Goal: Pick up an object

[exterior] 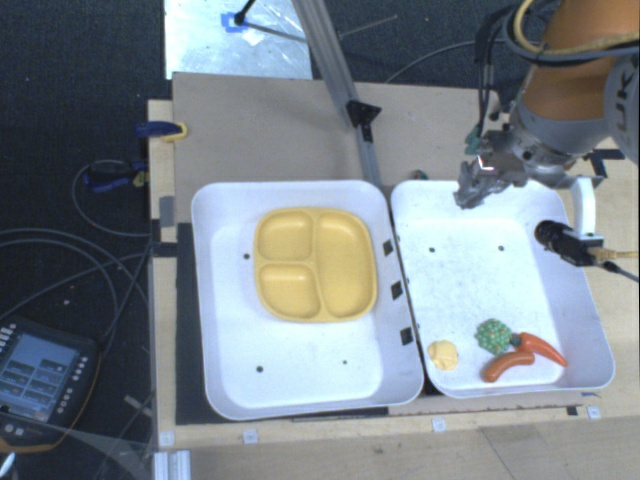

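Looking down on the bench, we see the gripper (472, 196) hanging over the far left corner of the right bin (470, 268), close to the rim that it shares with the left bin (230, 298). From this slant we cannot tell whether the gripper is released or clenched. The arm (575, 58) comes in from the upper right, its orange band showing above the wrist.

We find the things that could be picked up gathered at the near end of the right bin, well apart from the gripper. A small pale yellow piece (443, 354) lies near the bin's near left corner. Just to its right sits a green broccoli-like toy (492, 336). An orange carrot-like toy (543, 348) lies touching or almost touching the green one on its right, and an orange-red sausage-shaped piece (505, 368) lies just below them, curving towards the near rim. We cannot tell whether the last two touch.

In the left bin a yellow divided plate (315, 265) lies flat, with three compartments, set towards the far right part of the bin.
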`<state>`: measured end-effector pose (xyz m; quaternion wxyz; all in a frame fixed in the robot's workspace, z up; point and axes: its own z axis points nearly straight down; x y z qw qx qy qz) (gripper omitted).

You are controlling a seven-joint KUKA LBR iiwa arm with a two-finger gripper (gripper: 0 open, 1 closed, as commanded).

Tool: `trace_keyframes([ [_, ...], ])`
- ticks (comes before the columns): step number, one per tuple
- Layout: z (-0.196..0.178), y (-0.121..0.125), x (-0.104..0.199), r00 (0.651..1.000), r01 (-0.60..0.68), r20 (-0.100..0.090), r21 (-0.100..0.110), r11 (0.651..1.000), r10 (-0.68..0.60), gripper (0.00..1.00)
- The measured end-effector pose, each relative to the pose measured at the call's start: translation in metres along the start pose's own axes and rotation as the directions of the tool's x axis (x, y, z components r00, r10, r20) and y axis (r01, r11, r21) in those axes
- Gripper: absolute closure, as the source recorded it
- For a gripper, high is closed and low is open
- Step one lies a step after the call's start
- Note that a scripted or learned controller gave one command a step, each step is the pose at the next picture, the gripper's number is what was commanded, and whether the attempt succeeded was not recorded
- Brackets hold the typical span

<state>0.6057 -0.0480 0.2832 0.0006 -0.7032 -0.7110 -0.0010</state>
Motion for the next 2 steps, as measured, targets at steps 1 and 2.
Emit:
trace_keyframes([
  [1,0.001,-0.026,0.048,1.0,0.0,0.0,0.001,1.0,0.0,1.0],
  [2,0.012,-0.057,0.097,1.0,-0.001,0.001,0.003,1.0,0.001,1.0],
])
